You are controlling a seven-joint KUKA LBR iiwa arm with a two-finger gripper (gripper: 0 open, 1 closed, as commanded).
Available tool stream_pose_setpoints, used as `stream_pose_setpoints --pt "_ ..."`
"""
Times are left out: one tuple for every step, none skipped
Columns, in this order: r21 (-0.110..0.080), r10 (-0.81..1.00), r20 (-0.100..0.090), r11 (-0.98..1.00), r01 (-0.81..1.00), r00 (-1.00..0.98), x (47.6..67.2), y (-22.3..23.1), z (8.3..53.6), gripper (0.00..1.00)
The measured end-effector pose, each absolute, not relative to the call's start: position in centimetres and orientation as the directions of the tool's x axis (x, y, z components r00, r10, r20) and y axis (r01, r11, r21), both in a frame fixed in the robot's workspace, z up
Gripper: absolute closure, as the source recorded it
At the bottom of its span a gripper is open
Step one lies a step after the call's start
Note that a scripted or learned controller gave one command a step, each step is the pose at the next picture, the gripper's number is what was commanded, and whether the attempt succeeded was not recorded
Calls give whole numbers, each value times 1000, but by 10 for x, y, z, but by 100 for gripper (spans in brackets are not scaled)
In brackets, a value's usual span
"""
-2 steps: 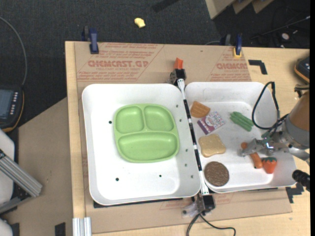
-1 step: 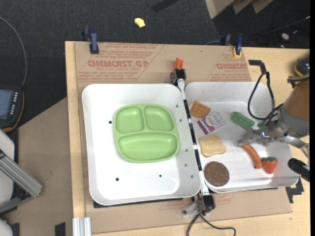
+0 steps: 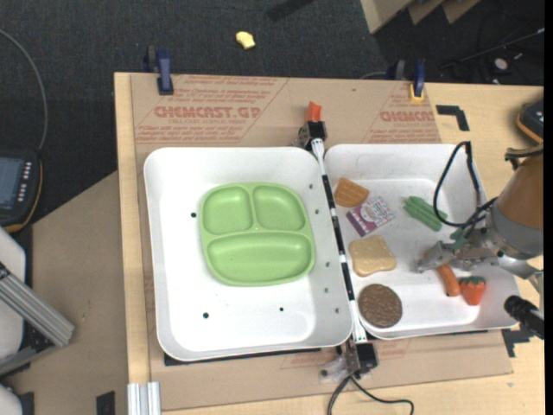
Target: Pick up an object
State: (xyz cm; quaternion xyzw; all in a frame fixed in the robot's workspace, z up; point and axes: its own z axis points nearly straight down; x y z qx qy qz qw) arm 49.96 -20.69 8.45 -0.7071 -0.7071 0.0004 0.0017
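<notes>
Tool (image 3: 439,262) sits low in the right shallow white plastic bin (image 3: 393,156), at its right side, reached in from the right on the grey arm with the orange band (image 3: 521,199). Metal linkage and a black looped cable (image 3: 451,180) crowd the tip; I cannot tell how the tool is set, spread or closed. Nothing is visibly caught in it.

Right at the tip: a small orange carrot-shaped toy (image 3: 448,280), lying aslant, touching or just under the tool. Just beside it to the right, a red-orange tomato-like toy with a green top (image 3: 473,291).

Step in hand, as I judge it: the descent onto a target, most likely the carrot piece; the grasp is not confirmed. Next move calls for closing squarely across the narrow body of the carrot without nudging the tomato piece, then a straight lift clear of the bin wall.

Count in the right bin, outward from the tool:
- one green pod-shaped toy (image 3: 422,212), above the tool
- one tan bread-slice toy (image 3: 372,255), left of the tool
- one purple-and-white printed packet (image 3: 370,215)
- one orange-brown wedge toy (image 3: 351,193), near the divider
- one dark brown round patty toy (image 3: 380,305), at the front edge
- carrot one, tomato one: seven pieces in all.

Left shallow white plastic bin (image 3: 173,318): one light green three-compartment plate (image 3: 256,233), centred.

Two bins side by side on the cardboard-topped bench (image 3: 216,102).
</notes>
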Motion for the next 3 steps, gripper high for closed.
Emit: stream_pose_setpoints --pt "2 1000 -1 0 1000 0 502 -208 95 100" --pt "5 1000 0 7 1000 -7 555 -156 84 100" --pt "18 1000 2 14 1000 -14 634 -50 193 100"
